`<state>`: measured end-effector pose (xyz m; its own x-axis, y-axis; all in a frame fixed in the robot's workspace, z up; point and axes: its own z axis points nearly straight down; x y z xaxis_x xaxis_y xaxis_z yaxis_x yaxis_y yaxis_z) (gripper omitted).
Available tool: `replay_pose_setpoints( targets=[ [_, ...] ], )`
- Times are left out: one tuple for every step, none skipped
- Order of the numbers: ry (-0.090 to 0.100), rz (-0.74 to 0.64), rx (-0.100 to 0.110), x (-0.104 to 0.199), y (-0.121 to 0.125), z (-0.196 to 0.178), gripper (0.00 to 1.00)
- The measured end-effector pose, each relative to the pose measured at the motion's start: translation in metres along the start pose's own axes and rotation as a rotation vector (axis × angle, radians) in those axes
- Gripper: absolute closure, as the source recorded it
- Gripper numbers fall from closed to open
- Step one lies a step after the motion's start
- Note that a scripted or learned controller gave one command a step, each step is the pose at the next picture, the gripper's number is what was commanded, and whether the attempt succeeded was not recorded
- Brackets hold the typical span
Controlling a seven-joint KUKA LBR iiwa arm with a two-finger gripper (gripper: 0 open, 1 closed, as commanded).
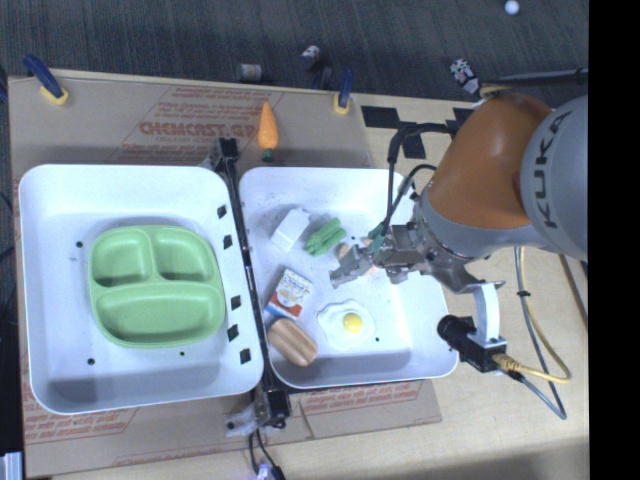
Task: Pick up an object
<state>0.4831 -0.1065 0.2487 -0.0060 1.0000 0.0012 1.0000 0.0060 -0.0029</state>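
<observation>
White bins: two shallow bins side by side on a cardboard-covered bench, left bin, right bin.
Left bin contents: one green divided plate, three compartments, nothing visible in them; sits centre of the bin.
Right bin contents: white block upper left; green bean-like piece just right of it; small printed carton lower left; bread roll near front-left corner, just below the carton; fried egg front centre, beside the roll.
Outside bins: orange carrot on the cardboard behind the bins, upright in view, narrow tip pointing away from the bins.
Arm: grey with orange band, comes in from the right, wrist over the right bin's right half.
Gripper: low over the middle of the right bin, just above the egg in view and right of the carton; fingers too blurred to judge, cannot tell how far open or whether anything is between them.
Task object: no item clearly gripped; nearest candidates are the egg and the bean-like piece.
Bean-like piece axis: long axis diagonal, lower left to upper right, right end toward the gripper.
Carton axis: long axis roughly upper right to lower left, slightly tilted.
Roll axis: long axis diagonal, upper left to lower right.
Egg: roundish, yolk centred, no clear long axis.
</observation>
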Motion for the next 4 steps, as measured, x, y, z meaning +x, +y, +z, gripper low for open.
replay_pose_setpoints(
  targets=[
    [-0.001, 0.001, -0.003, -0.024, 0.023, -0.016, 0.00],
    [0.000, 0.000, 0.004, -0.058, 0.034, 0.138, 0.00],
    [-0.001, -0.002, 0.000, -0.020, 0.065, 0.157, 0.00],
    [-0.003, -0.007, 0.001, -0.021, 0.065, 0.147, 1.00]
  ],
)
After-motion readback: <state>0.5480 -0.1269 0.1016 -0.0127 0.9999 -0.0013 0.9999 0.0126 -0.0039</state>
